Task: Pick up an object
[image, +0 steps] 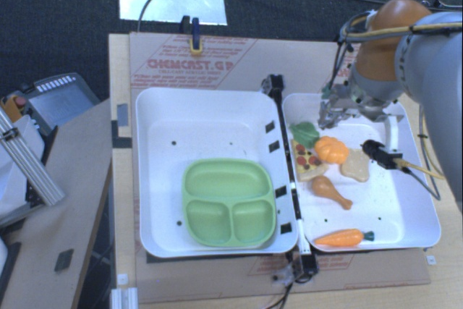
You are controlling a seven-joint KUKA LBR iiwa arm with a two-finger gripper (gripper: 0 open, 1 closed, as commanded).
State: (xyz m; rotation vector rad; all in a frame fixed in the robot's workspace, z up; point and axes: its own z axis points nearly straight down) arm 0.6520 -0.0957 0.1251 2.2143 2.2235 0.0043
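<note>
A green tray (230,202) lies in the left bin (155,155), apart from the toys, which cluster in the right bin (412,206). The gripper (329,116) hangs just above a green leaf (307,132), beside the orange pumpkin (332,149), likely lining up a grasp (nothing appears held). A drumstick (331,192) and carrot (340,237) lie nearer than the pumpkin.

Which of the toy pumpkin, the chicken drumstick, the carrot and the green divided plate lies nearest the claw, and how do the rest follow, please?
From the claw:
1. Toy pumpkin, just below it.
2. Chicken drumstick, mid right bin.
3. Carrot, right bin's front edge.
4. Green divided plate, left bin.
</note>
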